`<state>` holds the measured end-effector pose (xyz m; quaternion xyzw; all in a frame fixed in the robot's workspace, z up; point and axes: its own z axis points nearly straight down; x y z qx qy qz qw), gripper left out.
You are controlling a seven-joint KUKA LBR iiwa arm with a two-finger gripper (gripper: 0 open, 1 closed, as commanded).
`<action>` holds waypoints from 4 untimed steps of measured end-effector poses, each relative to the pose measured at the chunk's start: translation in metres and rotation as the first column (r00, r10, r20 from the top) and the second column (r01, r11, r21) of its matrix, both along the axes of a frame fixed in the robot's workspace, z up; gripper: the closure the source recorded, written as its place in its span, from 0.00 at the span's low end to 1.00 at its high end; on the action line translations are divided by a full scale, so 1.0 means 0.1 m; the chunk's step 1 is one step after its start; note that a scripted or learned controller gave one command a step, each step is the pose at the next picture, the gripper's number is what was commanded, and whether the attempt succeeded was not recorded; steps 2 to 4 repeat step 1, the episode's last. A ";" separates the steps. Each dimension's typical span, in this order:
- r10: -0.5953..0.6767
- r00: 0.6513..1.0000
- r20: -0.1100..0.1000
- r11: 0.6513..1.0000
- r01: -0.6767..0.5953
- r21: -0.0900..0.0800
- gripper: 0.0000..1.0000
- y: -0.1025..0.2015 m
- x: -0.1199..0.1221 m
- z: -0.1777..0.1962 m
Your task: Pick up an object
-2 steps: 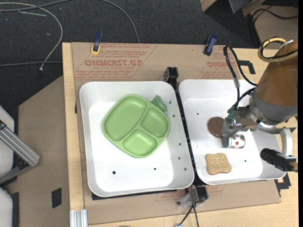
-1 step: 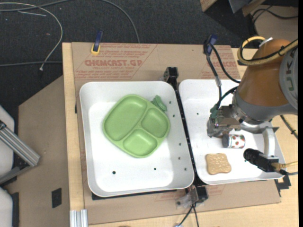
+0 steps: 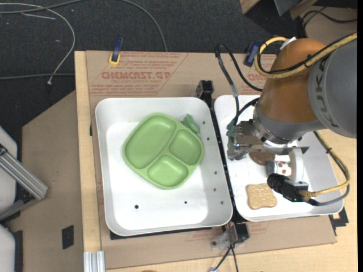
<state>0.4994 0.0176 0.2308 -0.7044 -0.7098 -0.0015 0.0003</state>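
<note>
- White bins: two are sitting side by side on the bench, left bin (image 3: 113, 152) and right bin (image 3: 298, 209), with their inner walls almost touching.
- Loose things I'm counting: one green plate (image 3: 163, 150), one small dark-green piece (image 3: 191, 124), one tan cracker-like square (image 3: 261, 196), and one brownish thing (image 3: 259, 155) too hidden to identify.
- The green plate has three compartments and is lying flat in the middle of the left bin, turned at an angle. The dark-green piece is touching its upper-right rim.
- The plate is staying well apart from every bin wall, leaving bare floor all round it. The widest open strip is running along the near side.
- The tan square is lying flat near the right bin's near-left corner, just beside the near wall.
- One arm (image 3: 295, 89) is reaching in from the right and hanging over the right bin, covering most of its floor.
- The pincer (image 3: 237, 143) is pointing down near the right bin's left wall, up-view of the tan square and apart from it. Can't tell whether it's released or clenched, and nothing is showing in its grasp.
- The brownish thing is peeking out under the wrist, just right of the pincer.
- A cardboard sheet (image 3: 142, 67) is lying under both bins, with two blue clips (image 3: 117, 49) gripping its far edge.
</note>
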 end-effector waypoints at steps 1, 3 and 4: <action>0.000 1.000 0.000 1.000 0.000 0.000 1.00 0.58 0.17 0.02; 0.000 1.000 0.000 1.000 0.000 0.000 1.00 0.58 0.17 0.02; 0.000 1.000 0.000 1.000 0.000 0.000 1.00 0.58 0.17 0.02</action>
